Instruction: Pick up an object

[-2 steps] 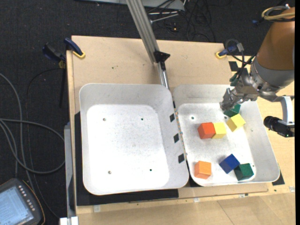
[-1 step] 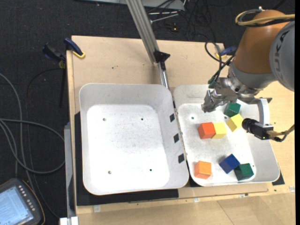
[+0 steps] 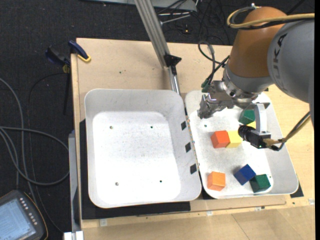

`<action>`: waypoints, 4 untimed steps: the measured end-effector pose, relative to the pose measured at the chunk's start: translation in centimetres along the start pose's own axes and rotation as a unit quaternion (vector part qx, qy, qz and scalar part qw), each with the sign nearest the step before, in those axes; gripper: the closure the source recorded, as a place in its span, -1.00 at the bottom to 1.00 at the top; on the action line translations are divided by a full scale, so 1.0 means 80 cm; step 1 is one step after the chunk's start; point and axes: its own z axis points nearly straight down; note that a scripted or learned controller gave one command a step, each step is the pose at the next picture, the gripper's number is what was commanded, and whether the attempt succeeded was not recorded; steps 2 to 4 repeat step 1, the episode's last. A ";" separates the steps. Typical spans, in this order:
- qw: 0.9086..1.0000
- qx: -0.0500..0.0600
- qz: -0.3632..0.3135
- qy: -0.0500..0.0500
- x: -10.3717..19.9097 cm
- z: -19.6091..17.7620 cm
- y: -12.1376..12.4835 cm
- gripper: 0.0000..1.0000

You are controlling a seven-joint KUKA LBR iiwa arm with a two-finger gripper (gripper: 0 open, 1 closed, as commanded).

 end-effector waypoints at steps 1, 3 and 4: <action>1.000 0.001 0.000 0.000 0.073 0.018 0.009 1.00; 1.000 0.001 0.000 0.000 0.073 0.018 0.009 1.00; 1.000 0.001 0.000 0.000 0.073 0.018 0.009 1.00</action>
